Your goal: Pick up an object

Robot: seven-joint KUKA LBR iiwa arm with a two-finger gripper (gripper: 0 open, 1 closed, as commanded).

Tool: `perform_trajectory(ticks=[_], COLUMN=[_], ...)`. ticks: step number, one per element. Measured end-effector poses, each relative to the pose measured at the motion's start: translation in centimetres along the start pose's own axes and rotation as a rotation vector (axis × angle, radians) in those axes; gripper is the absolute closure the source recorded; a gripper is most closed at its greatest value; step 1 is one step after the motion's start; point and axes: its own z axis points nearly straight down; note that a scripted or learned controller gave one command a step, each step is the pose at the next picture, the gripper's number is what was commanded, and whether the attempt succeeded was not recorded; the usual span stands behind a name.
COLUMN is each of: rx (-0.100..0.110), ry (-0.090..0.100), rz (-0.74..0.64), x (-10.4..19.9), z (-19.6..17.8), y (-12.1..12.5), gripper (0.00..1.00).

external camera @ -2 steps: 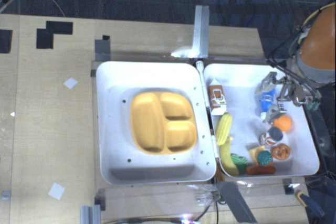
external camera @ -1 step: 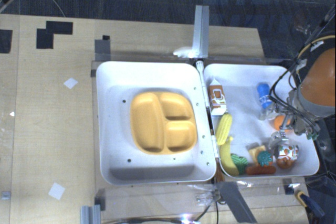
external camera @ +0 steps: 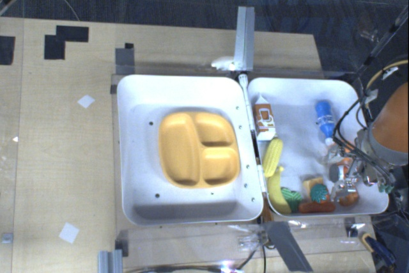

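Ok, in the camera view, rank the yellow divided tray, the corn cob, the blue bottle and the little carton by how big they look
Largest to smallest:
1. Yellow three-compartment plastic tray, by far the biggest.
2. Yellow corn cob.
3. Blue plastic bottle and small brown-and-white carton look about alike, so I won't rank them.

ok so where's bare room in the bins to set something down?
Left bin: only a bare rim strip around the yellow divided tray, widest along its left wall and near edge. Right bin: open floor between the small carton and blue bottle. Crowded: its near edge, with the corn cob, banana, other toys and claw.
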Motion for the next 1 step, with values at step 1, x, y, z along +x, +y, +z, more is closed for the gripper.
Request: perform_trajectory(ticks=[1], rx=[0.0], ry=[0.0], rz=[0.0], x=[-0.01], z=[0.0], y=[0.01], gripper=[0.0])
